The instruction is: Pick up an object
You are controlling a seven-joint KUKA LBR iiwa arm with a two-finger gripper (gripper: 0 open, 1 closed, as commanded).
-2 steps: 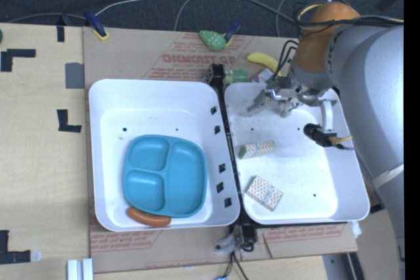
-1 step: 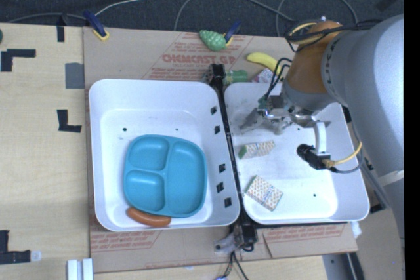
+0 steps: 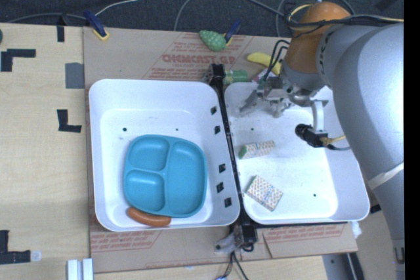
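- Since any object counts, I'd go for the small patterned packet [image 3: 264, 192], lying flat in the right bin [image 3: 328, 206], well below the gripper [image 3: 262, 101] and clear of the walls.
- Jaws look spread apart with nothing between them (hard to be sure).
- Packet looks light, thin and a bit crushable, so pinch across its narrow width.
- Small strip-like box [image 3: 257, 149] sits closer, just under the jaws.

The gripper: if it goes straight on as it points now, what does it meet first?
Probably the bare floor of the right white bin just under the gripper; it seems to point down and left, though depth is unclear.
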